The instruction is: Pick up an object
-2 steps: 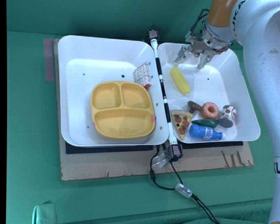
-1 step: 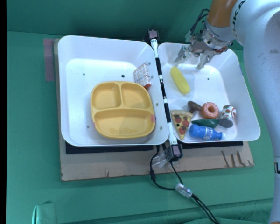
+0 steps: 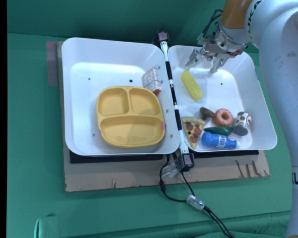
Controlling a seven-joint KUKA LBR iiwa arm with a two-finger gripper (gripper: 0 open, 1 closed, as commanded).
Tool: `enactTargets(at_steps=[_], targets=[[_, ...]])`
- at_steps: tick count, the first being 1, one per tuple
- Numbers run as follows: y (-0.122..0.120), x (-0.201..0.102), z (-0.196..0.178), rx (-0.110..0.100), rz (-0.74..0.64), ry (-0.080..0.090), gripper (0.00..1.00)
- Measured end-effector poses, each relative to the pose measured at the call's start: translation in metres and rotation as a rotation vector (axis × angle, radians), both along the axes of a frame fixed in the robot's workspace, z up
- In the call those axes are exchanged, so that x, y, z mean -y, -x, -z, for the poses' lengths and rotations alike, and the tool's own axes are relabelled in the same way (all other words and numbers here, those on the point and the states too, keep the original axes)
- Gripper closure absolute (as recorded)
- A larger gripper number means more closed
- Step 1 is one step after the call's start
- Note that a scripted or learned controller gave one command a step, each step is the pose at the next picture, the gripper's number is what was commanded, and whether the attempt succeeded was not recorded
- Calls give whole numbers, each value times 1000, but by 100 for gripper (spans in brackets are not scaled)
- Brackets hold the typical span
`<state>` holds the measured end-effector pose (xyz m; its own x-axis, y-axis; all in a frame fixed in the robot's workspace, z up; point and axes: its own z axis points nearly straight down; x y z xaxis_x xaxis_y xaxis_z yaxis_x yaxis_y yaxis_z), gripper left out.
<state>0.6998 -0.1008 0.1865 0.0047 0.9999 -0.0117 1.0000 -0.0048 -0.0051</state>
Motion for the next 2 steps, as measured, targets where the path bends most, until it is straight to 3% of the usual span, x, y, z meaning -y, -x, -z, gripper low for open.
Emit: enactTargets(at_steps=[2], targets=[[0,0,0,0,0,0,0]])
